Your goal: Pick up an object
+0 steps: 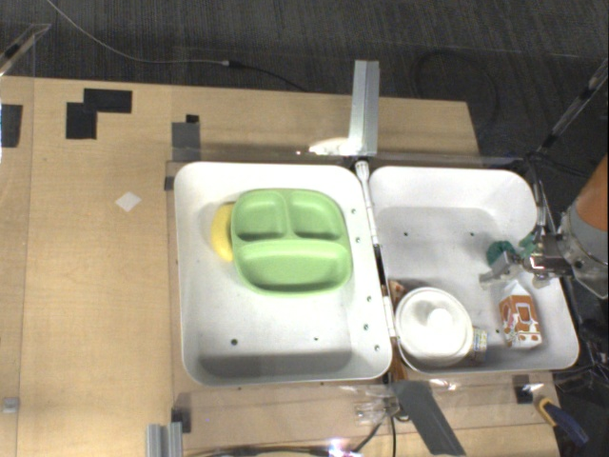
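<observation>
Two shallow white bins sit side by side on a wooden bench; the left bin [200,284] holds a green divided plate [289,239] lying flat toward its far half, and a yellow object [221,232], partly hidden, pokes out from under the plate's left edge, touching it; the right bin [447,198] holds a white bowl [433,326] in its near left corner, close against the wall between the bins, with a small orange and white packet [520,318] lying to its right near the bin's right wall; a small teal object [500,252] lies farther back, just to the left of the gripper [533,260]; the arm reaches in from the right edge, its grey wrist and orange band partly cut off by the frame, and the gripper sits low over the right side of the right bin; its fingers are too small and blurred to judge, so whether they are spread or closed, or grasp the teal object, cannot be told from here.
</observation>
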Controlling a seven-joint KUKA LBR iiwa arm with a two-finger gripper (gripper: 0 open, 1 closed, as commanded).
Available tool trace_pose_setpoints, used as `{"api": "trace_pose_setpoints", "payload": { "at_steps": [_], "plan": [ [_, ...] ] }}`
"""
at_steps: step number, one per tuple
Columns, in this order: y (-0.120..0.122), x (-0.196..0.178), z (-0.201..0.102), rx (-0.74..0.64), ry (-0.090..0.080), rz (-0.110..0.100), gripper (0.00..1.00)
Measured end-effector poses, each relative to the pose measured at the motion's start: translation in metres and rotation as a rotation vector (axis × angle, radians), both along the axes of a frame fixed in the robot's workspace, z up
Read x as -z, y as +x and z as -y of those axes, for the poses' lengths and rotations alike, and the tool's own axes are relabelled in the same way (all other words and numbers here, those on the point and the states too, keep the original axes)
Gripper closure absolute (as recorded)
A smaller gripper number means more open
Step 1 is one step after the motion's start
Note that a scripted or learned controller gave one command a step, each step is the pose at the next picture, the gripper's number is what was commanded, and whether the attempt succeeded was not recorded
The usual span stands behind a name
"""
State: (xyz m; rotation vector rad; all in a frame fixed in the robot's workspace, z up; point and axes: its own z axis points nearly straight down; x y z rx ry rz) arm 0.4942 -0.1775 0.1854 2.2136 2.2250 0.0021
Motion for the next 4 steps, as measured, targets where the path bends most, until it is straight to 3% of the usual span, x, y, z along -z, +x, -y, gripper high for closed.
{"api": "trace_pose_setpoints", "payload": {
  "at_steps": [1,2,3,4],
  "plan": [
    [0.057,0.084,0.028,-0.124,0.000,0.000,0.00],
    [0.037,0.057,0.028,-0.232,-0.001,0.001,0.00],
    [0.034,0.098,0.027,0.008,0.001,0.005,0.00],
    [0.131,0.070,0.017,0.003,-0.001,0.005,0.00]
  ]
}}
